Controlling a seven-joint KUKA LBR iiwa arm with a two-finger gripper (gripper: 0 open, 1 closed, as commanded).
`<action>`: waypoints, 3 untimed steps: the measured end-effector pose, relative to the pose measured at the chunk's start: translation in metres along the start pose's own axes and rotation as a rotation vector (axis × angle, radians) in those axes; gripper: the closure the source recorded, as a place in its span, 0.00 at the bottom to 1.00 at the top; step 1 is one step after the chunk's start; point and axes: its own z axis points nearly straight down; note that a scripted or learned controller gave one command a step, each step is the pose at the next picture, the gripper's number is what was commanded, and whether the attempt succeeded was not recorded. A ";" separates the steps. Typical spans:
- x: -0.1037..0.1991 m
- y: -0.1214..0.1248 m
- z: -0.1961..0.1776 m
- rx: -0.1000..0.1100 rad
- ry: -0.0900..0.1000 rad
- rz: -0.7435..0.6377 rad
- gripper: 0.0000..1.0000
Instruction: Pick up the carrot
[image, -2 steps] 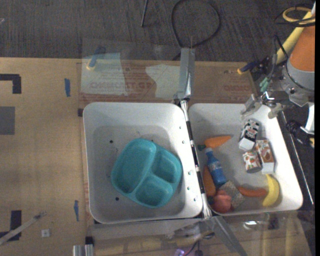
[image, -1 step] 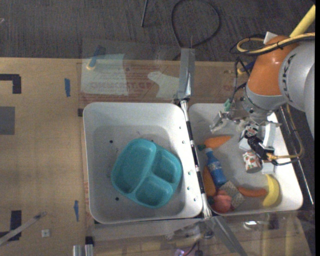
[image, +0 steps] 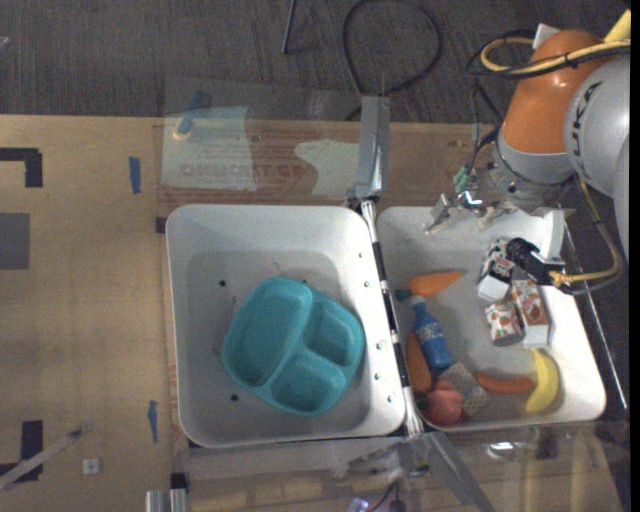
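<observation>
Gripper (image: 462, 203) is seen at the far edge of the right bin (image: 585, 385), raised, with nothing between its prongs; how wide it stands cannot be told. A teal tray (image: 293, 345) fills the left bin (image: 190, 250). The carrot (image: 436, 284) lies just below the gripper, beside a blue bottle (image: 431, 338). A second orange carrot (image: 505, 383) is seen near the banana (image: 543, 381). The nearer carrot is probably best gripped across its thick middle, well clear of the bottle.
</observation>
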 end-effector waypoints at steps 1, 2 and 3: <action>0.004 -0.037 0.080 -0.001 0.001 0.148 0.00; 0.003 -0.035 0.068 -0.008 0.001 0.150 1.00; 0.003 -0.036 0.068 -0.007 0.001 0.151 0.00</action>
